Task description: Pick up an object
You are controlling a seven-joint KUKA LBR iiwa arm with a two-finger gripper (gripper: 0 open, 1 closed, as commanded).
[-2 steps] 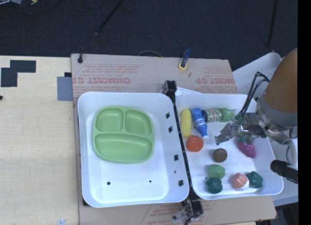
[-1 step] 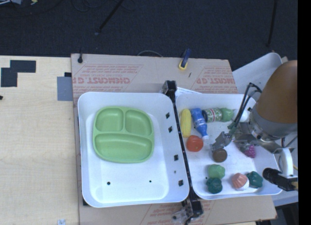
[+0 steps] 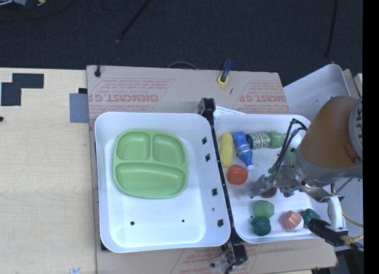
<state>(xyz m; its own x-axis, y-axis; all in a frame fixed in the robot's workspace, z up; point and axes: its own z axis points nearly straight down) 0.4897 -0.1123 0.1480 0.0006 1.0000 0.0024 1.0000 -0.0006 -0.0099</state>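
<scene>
Over the right bin [image 3: 237, 225], the gripper [image 3: 267, 185] hangs just above-right of the green toy [image 3: 263, 209]; whether it is open I cannot tell.

The right bin [image 3: 237, 219] contains the loose objects. A yellow corn cob [image 3: 226, 149] lies lengthwise near the bin's left wall. Just beside it, a blue bottle [image 3: 243, 149] lies on its side, tilted. A green bottle with a labelled band [image 3: 265, 139] lies on its side near the far wall. An orange-red ball [image 3: 237, 174] sits below the blue bottle. Toward the near wall rest a light green lump [image 3: 263, 209], a dark teal lump [image 3: 260, 225] touching it, a pink striped item [image 3: 291, 221] and a dark green piece [image 3: 310, 215].
</scene>
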